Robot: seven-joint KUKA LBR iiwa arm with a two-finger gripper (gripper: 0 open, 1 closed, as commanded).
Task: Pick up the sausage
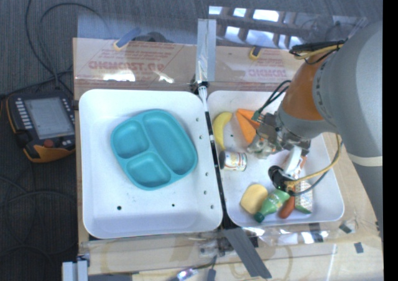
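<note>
The sausage (286,207) is a small red-brown piece lying near the front edge of the right bin (329,202). It touches a green toy vegetable (272,203) on its left. My gripper (266,141) hangs over the middle of the right bin, below the orange wrist band, up and to the left of the sausage and apart from it. The gripper's body and cables hide its tips.
In the right bin lie a banana (221,129), an orange carrot (247,124), a small can (235,161) on its side and a yellow lump (254,198). A white-orange item (293,164) sits right of the gripper. The left bin (99,205) holds a teal divided plate (153,148).
</note>
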